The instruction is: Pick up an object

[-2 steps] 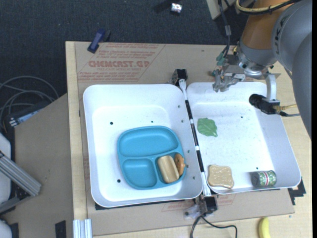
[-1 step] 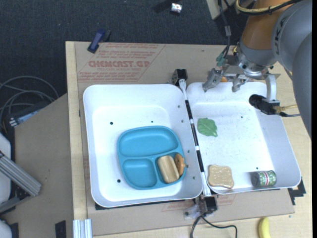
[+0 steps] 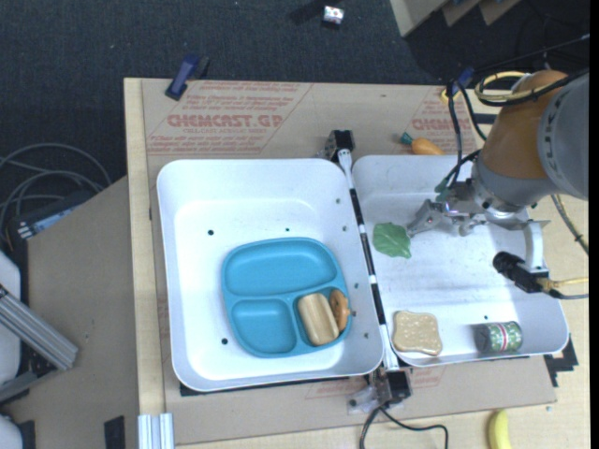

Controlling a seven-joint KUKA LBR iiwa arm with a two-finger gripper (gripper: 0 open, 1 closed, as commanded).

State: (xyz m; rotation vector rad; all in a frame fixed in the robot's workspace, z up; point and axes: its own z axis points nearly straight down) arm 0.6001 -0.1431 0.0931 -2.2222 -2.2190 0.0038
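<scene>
In the right bin (image 3: 468, 279) a flat green leaf-shaped piece (image 3: 391, 240) lies near the left wall. A slice of toast (image 3: 416, 333) rests at the front left corner, and a small green-labelled can (image 3: 497, 337) lies on its side at the front right. My gripper (image 3: 429, 217) hangs low over the right bin's back half, just right of the green piece and pointing toward it. I see nothing held in it. The left bin (image 3: 187, 251) holds a blue divided tray (image 3: 276, 274) with a bread roll (image 3: 323, 316) in its front right compartment.
The grey arm with its orange band (image 3: 524, 129) comes in over the right bin's back right corner, with black cables around it. An orange item (image 3: 426, 145) lies on the board behind the right bin. A yellow object (image 3: 499, 430) sits off the bench's front right.
</scene>
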